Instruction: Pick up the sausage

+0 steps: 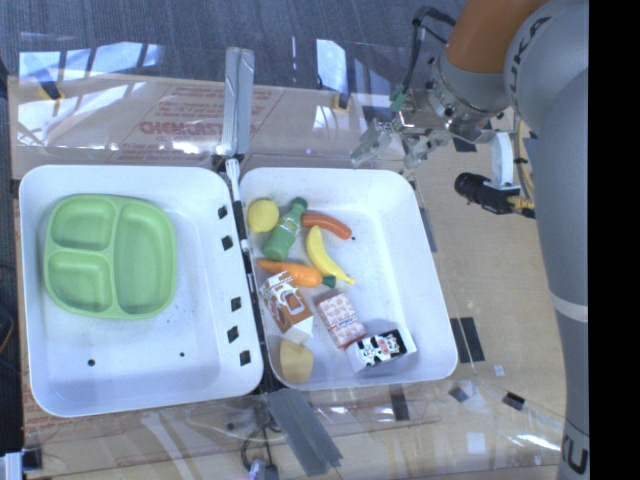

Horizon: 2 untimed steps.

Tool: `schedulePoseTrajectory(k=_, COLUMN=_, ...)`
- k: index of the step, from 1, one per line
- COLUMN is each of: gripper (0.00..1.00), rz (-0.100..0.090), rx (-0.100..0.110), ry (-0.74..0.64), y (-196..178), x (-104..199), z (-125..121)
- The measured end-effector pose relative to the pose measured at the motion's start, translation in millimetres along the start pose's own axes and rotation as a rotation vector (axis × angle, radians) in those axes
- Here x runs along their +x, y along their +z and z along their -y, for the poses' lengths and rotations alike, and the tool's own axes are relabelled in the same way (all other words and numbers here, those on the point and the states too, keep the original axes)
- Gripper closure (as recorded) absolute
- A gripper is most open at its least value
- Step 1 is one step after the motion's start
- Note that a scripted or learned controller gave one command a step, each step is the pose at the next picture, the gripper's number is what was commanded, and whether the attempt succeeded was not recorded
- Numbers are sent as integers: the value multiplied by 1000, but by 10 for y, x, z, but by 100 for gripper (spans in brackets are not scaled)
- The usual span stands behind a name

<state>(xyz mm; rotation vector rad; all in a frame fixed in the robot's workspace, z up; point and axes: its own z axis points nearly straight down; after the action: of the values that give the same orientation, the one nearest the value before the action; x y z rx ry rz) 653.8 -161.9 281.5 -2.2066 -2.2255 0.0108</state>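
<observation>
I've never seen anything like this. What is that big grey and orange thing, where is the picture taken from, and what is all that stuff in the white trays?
The grey and orange thing is a robot arm, reaching in from the right. Its claw hangs above the far edge of the right bin, spread open with nothing between its fingers. One camera fixed above the bench looks down at a slant.

The left bin holds a green divided plate. The right bin holds toy food: the reddish-orange sausage it should pick up, a banana, a green bottle, a lemon, a carrot, small cartons including a black-and-white cow-patterned one, and what looks like a potato.
</observation>
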Motion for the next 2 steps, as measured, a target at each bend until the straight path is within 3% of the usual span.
schedulePoseTrajectory(k=1, gripper=0, rz=0, rx=1, ry=-67, y=1180, x=228, z=52)
schedulePoseTrajectory(k=2, gripper=0, rz=0, rx=-4, ry=-139, y=1931, x=-343, z=78)
